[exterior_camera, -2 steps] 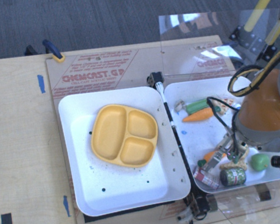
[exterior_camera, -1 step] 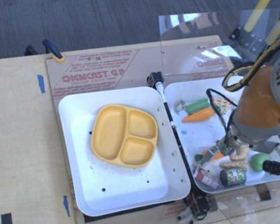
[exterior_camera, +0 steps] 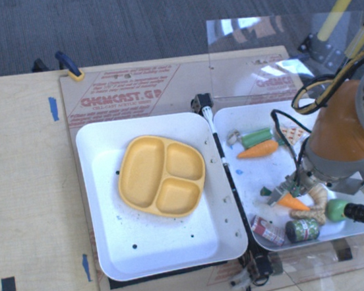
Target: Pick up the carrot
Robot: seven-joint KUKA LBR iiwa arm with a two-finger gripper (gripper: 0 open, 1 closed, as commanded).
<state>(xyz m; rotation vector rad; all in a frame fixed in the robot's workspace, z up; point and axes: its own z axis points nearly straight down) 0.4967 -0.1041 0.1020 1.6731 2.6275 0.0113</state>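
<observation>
Camera view: wooden bench (exterior_camera: 31, 214), grey carpet (exterior_camera: 118, 17) beyond.

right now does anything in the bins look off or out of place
Nothing looks spilled or broken. The yellow divided plate sits askew in the left bin, turned at an angle to its walls. In the right bin toys lie jumbled: one carrot beside a green piece, another carrot under the arm.
</observation>
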